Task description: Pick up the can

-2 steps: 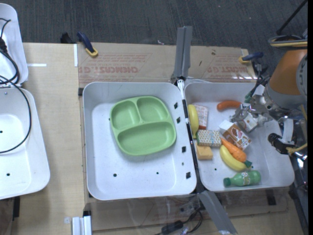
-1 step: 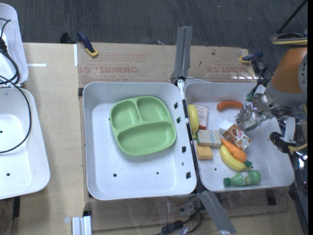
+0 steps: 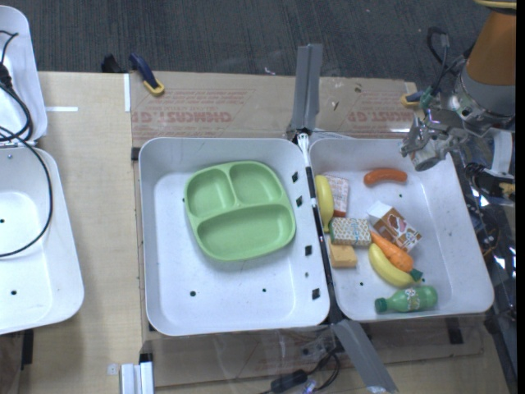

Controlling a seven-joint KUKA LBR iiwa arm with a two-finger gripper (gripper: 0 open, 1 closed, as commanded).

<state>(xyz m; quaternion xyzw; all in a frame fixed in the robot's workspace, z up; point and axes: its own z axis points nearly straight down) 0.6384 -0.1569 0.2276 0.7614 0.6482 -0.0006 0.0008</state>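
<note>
Gripper (image 3: 422,148) over right bin (image 3: 459,220) far rim, near sausage (image 3: 385,176); grip state unreadable; can not identifiable.

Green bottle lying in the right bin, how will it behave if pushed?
Likely rolls: the bottle lies on its side and looks round. It sits near the bin's front wall, which would probably stop it. Looks like light plastic.

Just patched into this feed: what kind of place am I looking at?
Likely a robot lab's pick-and-place bench, not a kitchen: two white bins on a cardboard-covered bench, toy food such as a plastic banana, and dark carpet beyond.
</note>
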